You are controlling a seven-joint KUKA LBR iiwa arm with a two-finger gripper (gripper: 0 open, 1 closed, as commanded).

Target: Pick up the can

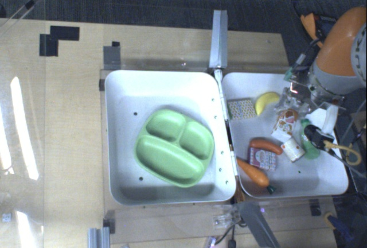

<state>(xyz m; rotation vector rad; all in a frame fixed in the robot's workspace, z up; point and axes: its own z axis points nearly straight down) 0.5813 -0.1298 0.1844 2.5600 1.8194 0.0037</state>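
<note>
The can [262, 158], dark red with a pale label, lies on its side in the front part of the right bin [321, 183]. It sits between an orange sausage [265, 145] and a carrot [252, 172]. My gripper [296, 102] hangs over the back right of that bin, above a white and orange carton [285, 121]. It is well to the right of and behind the can, apart from it. The arm's orange band [342, 46] rises at the right edge.
The right bin also holds a yellow fruit [265, 102], a speckled flat pad [241, 108], a white cup [293, 150] and a green object [310, 147]. A green divided plate [175, 146] lies in the left bin [123, 97]. A metal post [218, 40] stands between the bins.
</note>
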